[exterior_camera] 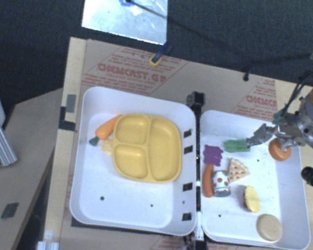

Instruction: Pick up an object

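Camera view. Claw [260, 134] in the right bin [302, 193], upper part, reaching in from the right; whether its fingers stand wide or narrow cannot be told. Green flat piece [237, 145]: just beside the claw tip, to its lower left, perhaps touching; long axis running left to right, slightly raised toward the claw. Orange round piece [280, 150]: right of the claw, near the arm.

Other contents of the right bin, placed from the green flat piece: purple piece [213, 155] below and left; pizza slice [237, 169] directly below, its point upward; red sausage [208, 180] further below and left, long axis upright in the frame; small can [222, 184] touching the sausage on its right; yellow piece [251, 199] below and right; tan disc [269, 227] farthest below, near the bin's lower right corner.

Left bin [84, 186]: yellow divided plate [144, 147], three compartments; carrot [106, 127] at the plate's left edge, slanted.
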